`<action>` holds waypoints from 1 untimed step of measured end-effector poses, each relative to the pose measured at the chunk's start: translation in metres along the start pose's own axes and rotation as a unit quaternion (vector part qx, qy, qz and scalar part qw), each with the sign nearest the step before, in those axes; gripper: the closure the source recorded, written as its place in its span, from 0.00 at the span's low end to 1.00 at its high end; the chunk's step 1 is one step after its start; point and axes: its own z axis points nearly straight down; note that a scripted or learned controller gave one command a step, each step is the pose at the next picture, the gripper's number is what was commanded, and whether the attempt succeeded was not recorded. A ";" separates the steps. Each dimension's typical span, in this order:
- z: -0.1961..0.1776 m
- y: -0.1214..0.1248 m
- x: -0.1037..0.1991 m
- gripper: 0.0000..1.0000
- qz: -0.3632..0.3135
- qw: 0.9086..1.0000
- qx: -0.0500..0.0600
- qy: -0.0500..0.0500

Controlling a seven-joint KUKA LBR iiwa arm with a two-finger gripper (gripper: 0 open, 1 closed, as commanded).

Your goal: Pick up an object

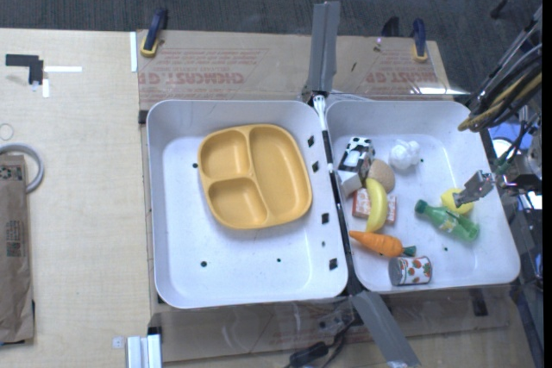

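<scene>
The end effector (475, 185) sits low at the right side of the right bin (496, 271); whether it is open or closed I cannot tell. A yellow object (452, 201) touches its tip. Just below and leftward lies the green bottle (447, 219), long axis running from upper left to lower right, the nearest clear candidate.

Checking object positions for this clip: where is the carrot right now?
The carrot lies in the right bin, near its front left, just below the banana and above the can.
</scene>
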 end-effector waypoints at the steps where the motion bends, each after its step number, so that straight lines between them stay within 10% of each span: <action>1: 0.105 0.050 0.004 0.00 0.035 0.999 -0.002 0.006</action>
